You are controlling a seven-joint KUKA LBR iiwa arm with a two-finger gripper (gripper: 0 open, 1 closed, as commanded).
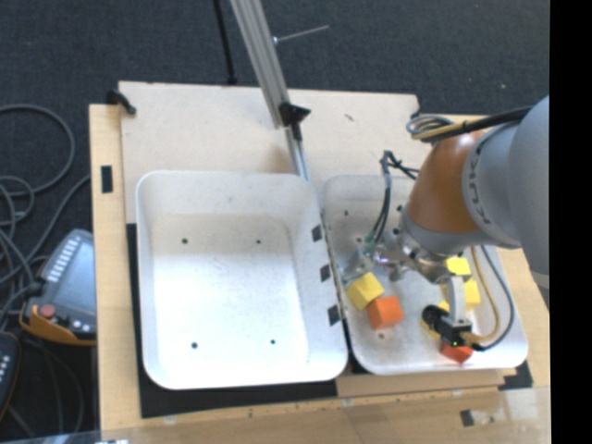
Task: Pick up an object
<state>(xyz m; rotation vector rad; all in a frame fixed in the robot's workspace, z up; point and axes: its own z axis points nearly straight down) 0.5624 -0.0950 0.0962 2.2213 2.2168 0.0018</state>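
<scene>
My gripper [375, 266] is lowered into the right bin [416, 366], near its left wall, under the grey and orange wrist. A yellow block [363, 289] lies tilted directly below the gripper, touching or almost touching it. An orange block [385, 312] rests against the yellow one on its lower right. I cannot make out anything held in the gripper.
Further right in the same bin lie two yellow pieces [460, 267] [471, 292] and a small red-orange piece [455, 351] near the front wall. The left bin [148, 248] sits alongside. A slanted metal pole [264, 54] rises behind the bins.
</scene>
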